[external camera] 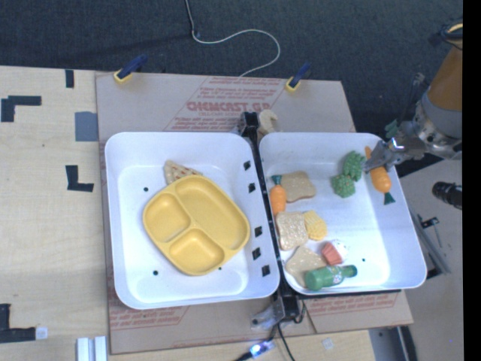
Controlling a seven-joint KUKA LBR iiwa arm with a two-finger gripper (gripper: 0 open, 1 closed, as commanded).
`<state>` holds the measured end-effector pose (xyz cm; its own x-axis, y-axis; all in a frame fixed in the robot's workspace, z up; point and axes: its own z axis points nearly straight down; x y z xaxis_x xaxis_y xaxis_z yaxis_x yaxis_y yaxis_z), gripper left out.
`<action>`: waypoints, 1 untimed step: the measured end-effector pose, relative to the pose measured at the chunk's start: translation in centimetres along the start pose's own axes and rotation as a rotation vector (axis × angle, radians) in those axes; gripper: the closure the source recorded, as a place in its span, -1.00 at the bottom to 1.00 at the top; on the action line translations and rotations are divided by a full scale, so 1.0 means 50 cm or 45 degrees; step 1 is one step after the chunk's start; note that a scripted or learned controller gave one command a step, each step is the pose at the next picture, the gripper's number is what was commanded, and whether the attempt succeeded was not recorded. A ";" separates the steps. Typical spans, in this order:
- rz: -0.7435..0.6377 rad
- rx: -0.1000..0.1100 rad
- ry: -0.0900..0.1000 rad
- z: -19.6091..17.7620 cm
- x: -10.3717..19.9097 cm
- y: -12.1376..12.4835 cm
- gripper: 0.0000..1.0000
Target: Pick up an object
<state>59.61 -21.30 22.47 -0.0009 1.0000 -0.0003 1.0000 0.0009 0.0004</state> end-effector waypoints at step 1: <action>-0.005 0.002 0.001 -0.016 0.092 -0.023 1.00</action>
<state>58.47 -16.70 23.27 -0.0048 1.0000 0.0007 1.0000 0.0048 -0.0009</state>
